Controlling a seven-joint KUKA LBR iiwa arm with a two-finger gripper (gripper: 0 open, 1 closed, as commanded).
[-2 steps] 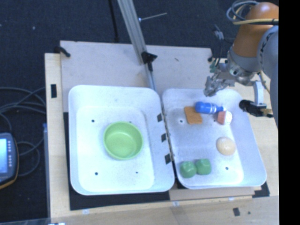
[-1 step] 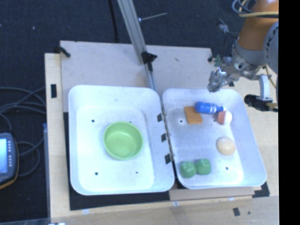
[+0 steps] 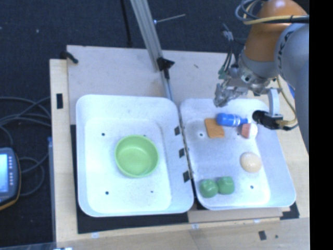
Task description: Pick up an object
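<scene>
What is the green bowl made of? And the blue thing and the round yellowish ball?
Green bowl: probably plastic, with an even colour and a smooth, slightly shiny inside.
Blue thing: likely plastic too; it is bright and glossy, with a pale end.
Yellowish ball: hard to tell. It looks smooth and matte, maybe plastic or foam.

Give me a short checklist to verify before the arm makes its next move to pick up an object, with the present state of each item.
1. Objects in the right bin: ok; blue bottle, orange block, cream ball, green piece.
2. Gripper above the bin's far edge: ok.
3. Gripper carries nothing: ok.
4. Finger opening: cannot tell.
5. Blue bottle apart from neighbours: not ok, it touches the orange block.
</scene>
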